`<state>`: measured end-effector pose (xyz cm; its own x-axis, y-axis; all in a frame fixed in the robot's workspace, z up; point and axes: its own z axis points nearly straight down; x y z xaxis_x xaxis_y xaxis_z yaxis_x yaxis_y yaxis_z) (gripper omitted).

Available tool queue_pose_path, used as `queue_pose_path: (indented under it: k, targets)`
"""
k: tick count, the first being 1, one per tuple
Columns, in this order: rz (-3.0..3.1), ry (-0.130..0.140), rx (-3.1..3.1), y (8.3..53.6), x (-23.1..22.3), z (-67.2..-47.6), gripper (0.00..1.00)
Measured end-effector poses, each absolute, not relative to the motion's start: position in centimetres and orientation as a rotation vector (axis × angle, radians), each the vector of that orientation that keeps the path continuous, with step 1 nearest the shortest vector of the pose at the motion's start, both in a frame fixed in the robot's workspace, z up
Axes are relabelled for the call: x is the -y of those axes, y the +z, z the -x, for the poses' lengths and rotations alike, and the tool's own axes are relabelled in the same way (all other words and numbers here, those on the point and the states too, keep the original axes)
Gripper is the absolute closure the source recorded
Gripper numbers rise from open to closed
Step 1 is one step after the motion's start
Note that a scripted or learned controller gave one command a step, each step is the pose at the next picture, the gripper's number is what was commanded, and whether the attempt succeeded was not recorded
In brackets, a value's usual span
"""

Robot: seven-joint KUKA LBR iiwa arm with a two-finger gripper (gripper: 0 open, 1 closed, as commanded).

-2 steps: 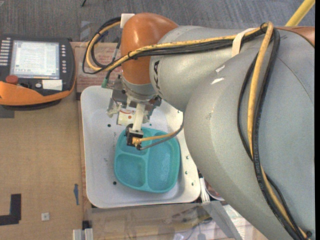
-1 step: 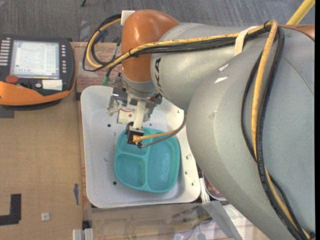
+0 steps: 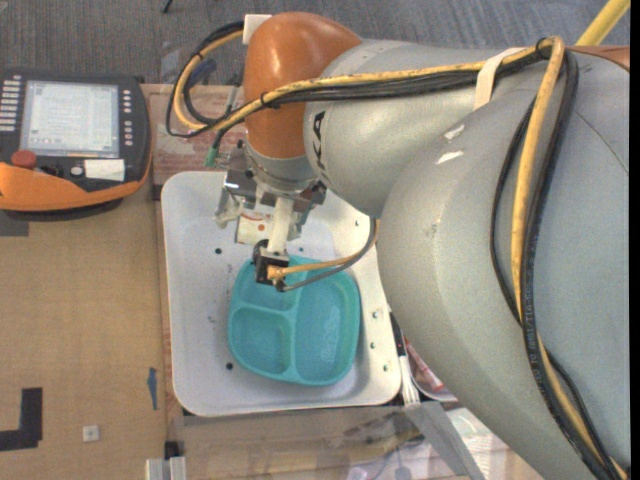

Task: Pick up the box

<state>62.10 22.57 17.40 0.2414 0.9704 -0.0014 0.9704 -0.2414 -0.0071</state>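
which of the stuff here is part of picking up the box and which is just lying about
Job in hand:
- gripper, over the white bin
- teal divided tray, the one loose thing seen in that bin, possibly the "box" meant

Lying about:
- teach pendant, on the bench outside the bin

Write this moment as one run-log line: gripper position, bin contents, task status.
gripper: above white bin | contents: teal divided tray | status: tray lying in bin, gripper over its upper edge
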Motion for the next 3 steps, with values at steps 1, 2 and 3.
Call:
queue_pose_path:
  k: [1, 2, 3]
  targets:
    - [2.471, 0.01, 1.931, 18.2, -22.5, -62.2, 1.0]
    - [2.47, 0.012, 1.931, 19.1, -22.5, -62.3, 1.0]
    - [2.47, 0.014, 1.931, 19.9, -22.5, -62.4, 1.0]
